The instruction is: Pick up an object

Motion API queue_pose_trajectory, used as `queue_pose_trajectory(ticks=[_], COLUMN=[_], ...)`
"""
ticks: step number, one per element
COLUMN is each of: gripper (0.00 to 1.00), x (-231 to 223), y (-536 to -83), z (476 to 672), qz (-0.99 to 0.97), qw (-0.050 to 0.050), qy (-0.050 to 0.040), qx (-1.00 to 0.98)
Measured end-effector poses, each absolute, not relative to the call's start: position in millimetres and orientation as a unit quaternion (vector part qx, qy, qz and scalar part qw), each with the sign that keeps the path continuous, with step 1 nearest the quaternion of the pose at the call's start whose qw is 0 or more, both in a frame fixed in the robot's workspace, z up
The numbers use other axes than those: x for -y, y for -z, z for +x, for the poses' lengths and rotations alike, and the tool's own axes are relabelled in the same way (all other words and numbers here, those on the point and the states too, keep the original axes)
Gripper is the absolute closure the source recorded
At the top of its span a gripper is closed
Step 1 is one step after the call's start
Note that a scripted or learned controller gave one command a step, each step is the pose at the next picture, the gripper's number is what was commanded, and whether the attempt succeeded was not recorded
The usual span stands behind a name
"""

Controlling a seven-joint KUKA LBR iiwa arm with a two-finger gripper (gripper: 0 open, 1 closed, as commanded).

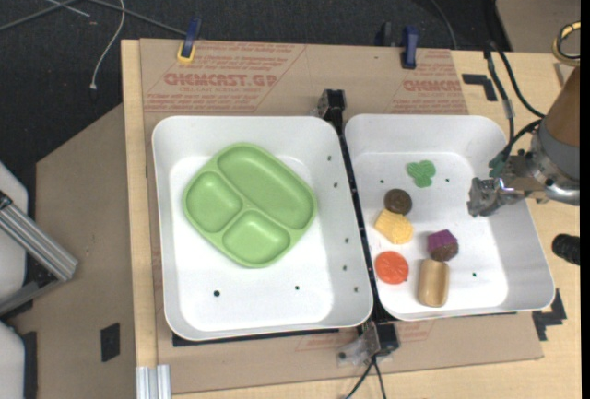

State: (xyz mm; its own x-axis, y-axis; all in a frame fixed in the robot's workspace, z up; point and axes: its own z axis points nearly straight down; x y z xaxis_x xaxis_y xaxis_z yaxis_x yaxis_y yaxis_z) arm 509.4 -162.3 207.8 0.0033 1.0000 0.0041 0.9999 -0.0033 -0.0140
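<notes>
A cardboard-topped bench over dark carpet carries two white bins, and the pickable pieces sit clustered in the right bin (pixel 516 291): a purple piece (pixel 442 244), a tan cylinder (pixel 433 283), an orange disc (pixel 393 267), a yellow block (pixel 395 227), a brown ball (pixel 398 201) and a green piece (pixel 421 172), while the left bin (pixel 184 296) holds a green divided plate (pixel 249 204). The gripper (pixel 483 197) hangs over the right bin's far side, apart from every piece and holding nothing I can see; whether it is spread or closed I cannot tell. The purple piece looks the best pick to me, nearest and with room around it, so the arm should centre above it and drop straight down
</notes>
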Motion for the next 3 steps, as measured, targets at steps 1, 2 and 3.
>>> queue_pose_trajectory(ticks=[1,2,3], gripper=[0.00,0.00,0.00], x=[162,165,155], y=[-214,-171,-121], z=[512.4,511.7,513.6], qz=[-0.707,-0.707,-0.707], qw=[0.001,0.003,0.003], qy=[0.0000,-0.0010,-0.0009], qx=[0.707,0.707,0.707])
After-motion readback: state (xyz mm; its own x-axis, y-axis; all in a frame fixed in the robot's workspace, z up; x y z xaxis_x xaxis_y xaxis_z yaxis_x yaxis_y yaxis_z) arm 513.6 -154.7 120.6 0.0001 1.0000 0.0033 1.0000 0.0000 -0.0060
